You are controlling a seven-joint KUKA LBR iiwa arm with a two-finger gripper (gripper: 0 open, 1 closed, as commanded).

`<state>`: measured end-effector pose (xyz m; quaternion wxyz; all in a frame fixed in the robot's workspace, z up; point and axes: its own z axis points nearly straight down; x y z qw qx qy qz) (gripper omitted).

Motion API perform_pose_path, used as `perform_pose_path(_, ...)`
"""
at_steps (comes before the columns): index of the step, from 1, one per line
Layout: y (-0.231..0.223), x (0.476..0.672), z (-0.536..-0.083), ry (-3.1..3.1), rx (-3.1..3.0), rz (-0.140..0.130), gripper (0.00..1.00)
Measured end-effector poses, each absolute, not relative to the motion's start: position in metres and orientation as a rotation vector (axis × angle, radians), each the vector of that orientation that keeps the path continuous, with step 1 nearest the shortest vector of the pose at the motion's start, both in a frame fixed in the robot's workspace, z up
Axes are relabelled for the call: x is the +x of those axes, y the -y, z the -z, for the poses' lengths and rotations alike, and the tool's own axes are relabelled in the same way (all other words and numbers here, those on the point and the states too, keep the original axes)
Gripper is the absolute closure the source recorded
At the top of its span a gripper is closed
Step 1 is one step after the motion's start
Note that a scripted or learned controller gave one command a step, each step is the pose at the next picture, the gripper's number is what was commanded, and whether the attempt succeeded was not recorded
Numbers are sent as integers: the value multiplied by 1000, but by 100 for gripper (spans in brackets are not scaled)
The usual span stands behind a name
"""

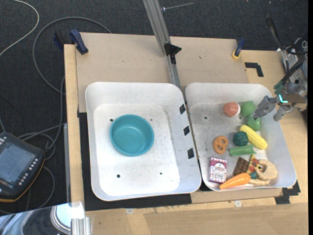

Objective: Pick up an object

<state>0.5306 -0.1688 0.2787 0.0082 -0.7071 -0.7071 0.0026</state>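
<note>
My gripper (272, 109) hangs over the right bin's (205, 99) far right rim, open, with nothing between its fingers. Its left finger (261, 106) reaches toward a green fruit (247, 107), which lies beside a red-orange ball (231, 108). A second green piece (255, 124) sits just below them. Further down the bin lie a yellow corn cob (254, 137), a dark green broccoli (240, 138), a pretzel (220, 143), a green cucumber (240, 151), a pink box (218, 169), a chocolate bar (241, 165), a carrot (235, 181) and a cookie (264, 171).
The left bin (98, 102) holds a teal bowl (132, 134). A metal pole (157, 18) slants in from the top down to the gap between the bins. Blue (78, 40) and yellow (238, 49) clamps hold the bench's far edge. A tablet (17, 163) lies on the floor at left.
</note>
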Motion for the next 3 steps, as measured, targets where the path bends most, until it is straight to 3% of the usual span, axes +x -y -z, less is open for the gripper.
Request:
perform_pose_path(1, 169, 531, -281, 2213, -2212, -4, 0)
perform_pose_path(3, 186, 521, -172, 2204, -2209, -11, 0)
